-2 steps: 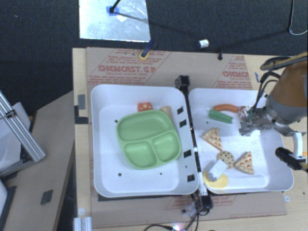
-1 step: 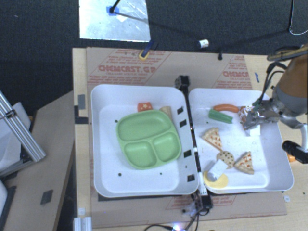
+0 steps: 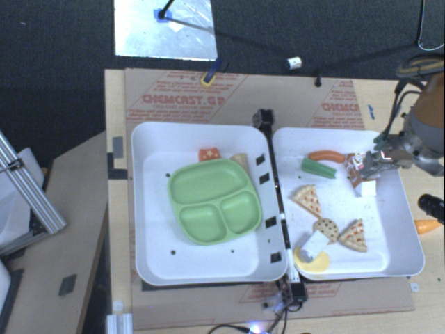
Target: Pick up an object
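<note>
Claw [image 3: 359,167], grip state unclear, hovers just beside orange sausage [image 3: 326,156].

Glossy white plastic bins [image 3: 201,136]

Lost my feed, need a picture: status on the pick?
Gripper low over right bin, far edge; grip unclear. Small white block just beneath it. Green stick and orange sausage alongside, apart.
</note>
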Available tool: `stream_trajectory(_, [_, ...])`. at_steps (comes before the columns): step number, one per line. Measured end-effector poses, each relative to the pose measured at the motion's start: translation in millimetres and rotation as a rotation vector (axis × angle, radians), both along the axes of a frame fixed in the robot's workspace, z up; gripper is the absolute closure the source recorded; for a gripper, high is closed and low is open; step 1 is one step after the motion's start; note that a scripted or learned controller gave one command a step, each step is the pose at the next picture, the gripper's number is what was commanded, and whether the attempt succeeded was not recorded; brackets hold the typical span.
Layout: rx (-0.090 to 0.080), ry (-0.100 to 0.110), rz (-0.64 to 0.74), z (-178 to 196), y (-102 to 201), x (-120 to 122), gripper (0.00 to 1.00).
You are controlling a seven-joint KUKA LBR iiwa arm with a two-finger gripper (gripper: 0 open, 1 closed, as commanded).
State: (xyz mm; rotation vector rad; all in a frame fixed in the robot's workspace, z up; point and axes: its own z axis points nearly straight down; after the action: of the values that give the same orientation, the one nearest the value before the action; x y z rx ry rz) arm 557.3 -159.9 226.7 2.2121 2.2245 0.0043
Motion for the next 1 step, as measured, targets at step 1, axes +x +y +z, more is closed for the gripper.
stream_trajectory(1, [0.003,0.003,0.006,2.1,63.9,10.4,1.00])
